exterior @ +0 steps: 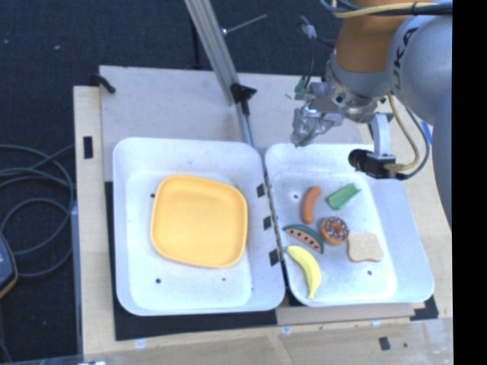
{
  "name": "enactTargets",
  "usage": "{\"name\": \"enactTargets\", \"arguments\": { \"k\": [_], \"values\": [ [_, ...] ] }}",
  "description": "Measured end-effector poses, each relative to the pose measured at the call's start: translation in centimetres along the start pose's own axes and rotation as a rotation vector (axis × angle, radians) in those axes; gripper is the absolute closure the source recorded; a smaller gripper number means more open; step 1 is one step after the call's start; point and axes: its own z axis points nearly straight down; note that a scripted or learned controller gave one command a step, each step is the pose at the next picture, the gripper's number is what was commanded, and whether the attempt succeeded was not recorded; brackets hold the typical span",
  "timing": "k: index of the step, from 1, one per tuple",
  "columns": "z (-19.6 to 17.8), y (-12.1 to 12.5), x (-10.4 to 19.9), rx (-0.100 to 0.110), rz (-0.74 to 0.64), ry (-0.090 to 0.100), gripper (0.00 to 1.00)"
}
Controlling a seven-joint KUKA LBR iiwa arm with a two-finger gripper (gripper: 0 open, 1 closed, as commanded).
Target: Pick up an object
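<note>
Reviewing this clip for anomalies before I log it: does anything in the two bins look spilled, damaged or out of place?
Nothing stands out. The yellow plate lies flat in the left bin. The right bin holds a hot dog, green piece, watermelon slice, donut, bread and banana, all inside its walls. The gripper hangs over the bin's far edge.

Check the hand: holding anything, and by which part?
Nothing is held. The hand hovers above the right white bin's back rim, apart from the toy food lying in it.

Reaching in from the right, orange-banded wrist up top, gripper [305,133] pointing down and leftward, hanging up high. Fingers too blurry to call.
</note>
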Motion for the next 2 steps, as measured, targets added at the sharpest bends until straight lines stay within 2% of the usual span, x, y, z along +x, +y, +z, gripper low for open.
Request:
{"name": "enactTargets", "arguments": {
  "k": [1,2],
  "values": [
    [0.2,-1.0,5.5,0.0,0.0,0.0,1.0],
    [1.8,-3.4,10.2,0.0,0.002,0.0,1.0]
  ]
}}
